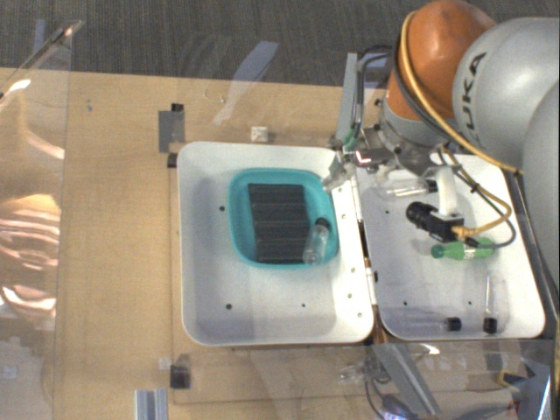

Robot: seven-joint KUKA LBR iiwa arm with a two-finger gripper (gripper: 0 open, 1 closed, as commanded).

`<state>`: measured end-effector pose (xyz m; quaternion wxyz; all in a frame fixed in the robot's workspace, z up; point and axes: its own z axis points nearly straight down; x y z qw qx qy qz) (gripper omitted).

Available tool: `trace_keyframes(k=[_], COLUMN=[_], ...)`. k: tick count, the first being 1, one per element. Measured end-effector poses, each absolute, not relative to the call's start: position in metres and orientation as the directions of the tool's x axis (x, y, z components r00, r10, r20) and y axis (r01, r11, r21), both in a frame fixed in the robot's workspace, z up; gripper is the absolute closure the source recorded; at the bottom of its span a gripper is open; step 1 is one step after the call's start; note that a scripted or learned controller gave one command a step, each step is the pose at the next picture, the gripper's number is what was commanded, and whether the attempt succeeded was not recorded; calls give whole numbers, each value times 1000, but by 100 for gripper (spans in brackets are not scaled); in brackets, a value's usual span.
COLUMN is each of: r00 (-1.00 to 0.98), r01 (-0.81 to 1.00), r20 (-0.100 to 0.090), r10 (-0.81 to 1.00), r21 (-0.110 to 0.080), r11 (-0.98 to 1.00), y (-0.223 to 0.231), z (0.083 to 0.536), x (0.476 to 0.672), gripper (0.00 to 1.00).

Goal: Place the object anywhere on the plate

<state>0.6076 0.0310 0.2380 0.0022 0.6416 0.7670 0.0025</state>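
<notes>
The robot's hand [339, 175] hangs at the back edge where the two white bins meet; I cannot tell its state from here. Just left of the hand and nearer the camera, a teal plate [241, 201] sits in the left bin [262, 313]. A dark ridged block [278, 222] lies on it. A small clear bottle [317, 240] rests on the plate's right side, touching the block.

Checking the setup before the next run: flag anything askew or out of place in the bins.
One small oddity: the clear cylindrical vial lies on its side at the lower right corner of the teal square plate, partly on the dark ribbed mat and near the rim. Nothing looks spilled or damaged.
</notes>
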Motion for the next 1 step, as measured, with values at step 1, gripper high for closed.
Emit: trace_keyframes(k=[1], r00=[-153], r01=[988], r20=[-1], r10=[988], r21=[4], r11=[153], y=[12], z=[205], x=[640], gripper=[0])
